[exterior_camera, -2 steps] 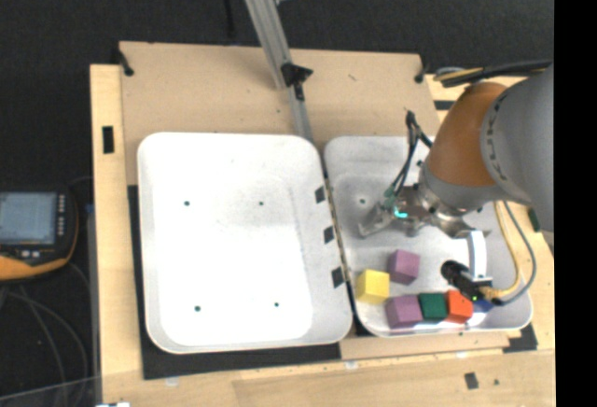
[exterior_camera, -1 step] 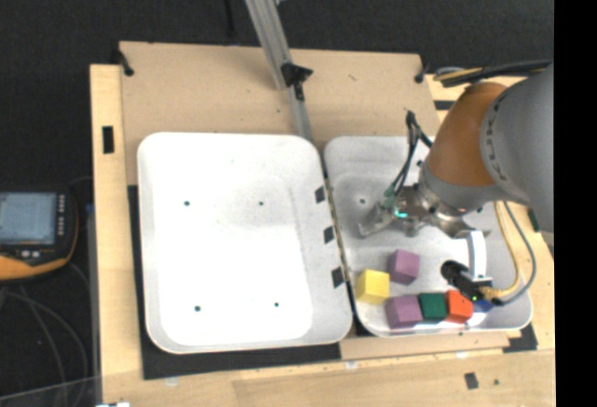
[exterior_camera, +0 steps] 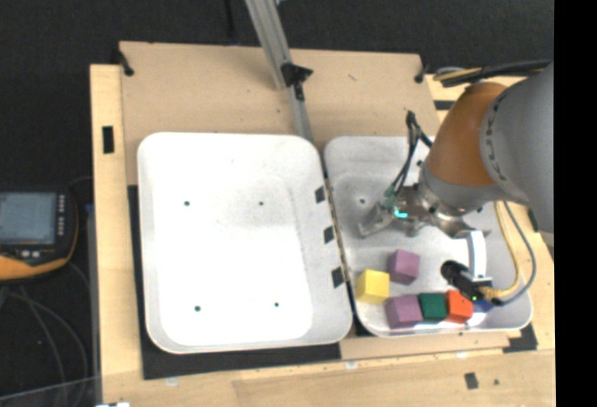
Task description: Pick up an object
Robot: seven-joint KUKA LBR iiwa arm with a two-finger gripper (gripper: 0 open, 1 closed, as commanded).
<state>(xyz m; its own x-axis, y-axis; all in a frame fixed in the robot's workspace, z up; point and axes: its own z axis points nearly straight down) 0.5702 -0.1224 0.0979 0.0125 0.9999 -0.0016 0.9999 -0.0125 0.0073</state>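
Several small blocks lie in the right bin (exterior_camera: 359, 162) near its front. A purple block (exterior_camera: 404, 265) sits just above a yellow block (exterior_camera: 374, 285). Along the front wall a second purple block (exterior_camera: 403, 311), a green block (exterior_camera: 433, 305) and an orange block (exterior_camera: 461, 305) stand in a row. My gripper (exterior_camera: 373, 221) hangs low over the bin's bare middle, up and left of the upper purple block, and I see nothing in it. The arm's grey and orange wrist (exterior_camera: 466, 153) covers the bin's right part.
The left bin (exterior_camera: 159, 209) lies beside the right one, their walls meeting at the centre. A slanted metal pole (exterior_camera: 266, 13) comes down from the top to the bins' back edge. A handheld pendant (exterior_camera: 33, 226) lies off the bench at left. Cables (exterior_camera: 518, 256) loop by the right wall.
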